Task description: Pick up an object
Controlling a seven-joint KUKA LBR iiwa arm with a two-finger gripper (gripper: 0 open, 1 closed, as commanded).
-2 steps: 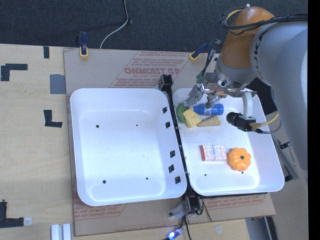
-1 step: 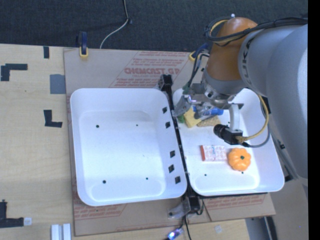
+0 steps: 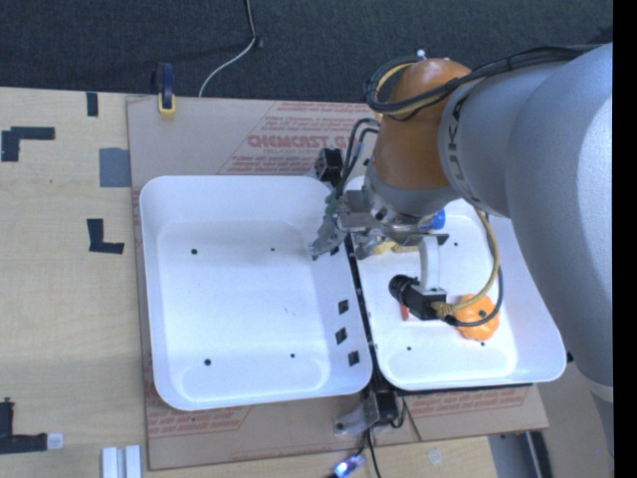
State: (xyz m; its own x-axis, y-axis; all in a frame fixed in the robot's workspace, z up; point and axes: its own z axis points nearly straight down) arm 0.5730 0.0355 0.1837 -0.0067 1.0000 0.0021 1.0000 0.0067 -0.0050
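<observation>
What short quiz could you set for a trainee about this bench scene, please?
1. True or false: the orange object lies in the left bin.
2. The gripper hangs: A) over the left bin's far left corner; B) near the wall where the two bins meet; C) beyond the bins, over the bench.
3. From which side of the view does the arm reach in?
Key: 1 false, it lies in the right bin; 2 B; 3 the right.
</observation>
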